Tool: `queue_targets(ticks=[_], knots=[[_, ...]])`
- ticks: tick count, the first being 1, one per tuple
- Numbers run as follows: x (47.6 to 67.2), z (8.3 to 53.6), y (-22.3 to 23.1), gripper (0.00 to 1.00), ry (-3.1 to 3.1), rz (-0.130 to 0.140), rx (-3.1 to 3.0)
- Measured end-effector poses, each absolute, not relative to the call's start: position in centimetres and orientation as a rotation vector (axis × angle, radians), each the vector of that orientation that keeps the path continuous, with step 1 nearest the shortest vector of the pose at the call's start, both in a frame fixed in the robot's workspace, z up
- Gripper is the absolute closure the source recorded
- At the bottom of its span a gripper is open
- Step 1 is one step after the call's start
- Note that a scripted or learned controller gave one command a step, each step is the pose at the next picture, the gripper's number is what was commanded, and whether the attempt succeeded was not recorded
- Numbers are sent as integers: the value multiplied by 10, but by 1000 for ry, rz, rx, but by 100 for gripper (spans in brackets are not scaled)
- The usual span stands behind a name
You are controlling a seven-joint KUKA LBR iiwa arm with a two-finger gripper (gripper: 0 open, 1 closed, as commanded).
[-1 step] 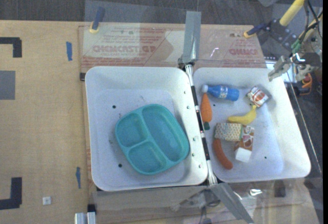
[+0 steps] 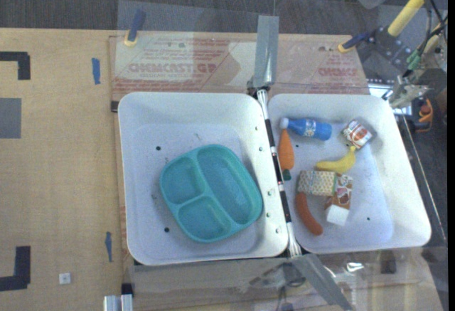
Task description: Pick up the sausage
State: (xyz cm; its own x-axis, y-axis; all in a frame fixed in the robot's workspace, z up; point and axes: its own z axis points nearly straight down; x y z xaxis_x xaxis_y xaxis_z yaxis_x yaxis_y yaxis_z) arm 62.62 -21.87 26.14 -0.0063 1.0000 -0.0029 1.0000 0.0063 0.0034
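**A:** Where did the sausage (image 2: pixel 308 213) lie?

**B:** Nearest the camera in the right bin (image 2: pixel 409 231), close to its front-left corner, angled, with a small white block (image 2: pixel 337 215) just beside it and a patterned carton (image 2: pixel 318 182) just behind.

**A:** How would it handle?

**B:** It looked like a light toy, smooth and rounded, likely to roll or slip. I judged the middle the best hold, jaws across its narrow width.

**A:** And beyond it?

**B:** A carrot (image 2: pixel 285 151) along the left wall, a banana (image 2: pixel 338 161), a blue bottle (image 2: pixel 306 128) and a small can (image 2: pixel 357 134). The left bin (image 2: pixel 142 117) held a teal divided plate (image 2: pixel 210 192).

**A:** The hand?

**B:** I couldn't tell its state or what it held; past the far right corner there was just grey hardware.
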Motion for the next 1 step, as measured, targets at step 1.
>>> queue_targets(ticks=[1], knots=[[635,137,-224,100,1660,0,2664]])
